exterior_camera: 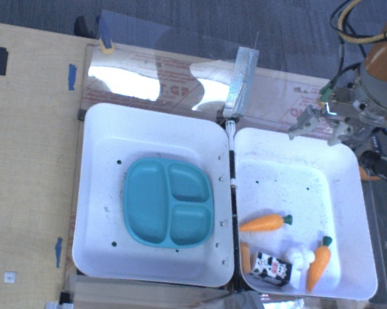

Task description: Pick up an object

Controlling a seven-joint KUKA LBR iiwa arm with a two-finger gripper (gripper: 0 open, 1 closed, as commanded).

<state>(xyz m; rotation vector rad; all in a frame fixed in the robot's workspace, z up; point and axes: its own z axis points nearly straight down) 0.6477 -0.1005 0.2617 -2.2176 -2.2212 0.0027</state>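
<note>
The left bin held a teal divided plate, flat in the middle. Over in the right bin: one carrot lay mid-floor, a black-and-white carton sat at the front wall, and a second carrot stood near the right corner. The gripper hovered above the back rim, fingers spread, nothing between them.

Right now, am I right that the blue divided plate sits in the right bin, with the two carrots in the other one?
Not quite: the camera view shows the blue divided plate in the left bin. The two carrots lie in the other one, the right bin, as you said.
</note>
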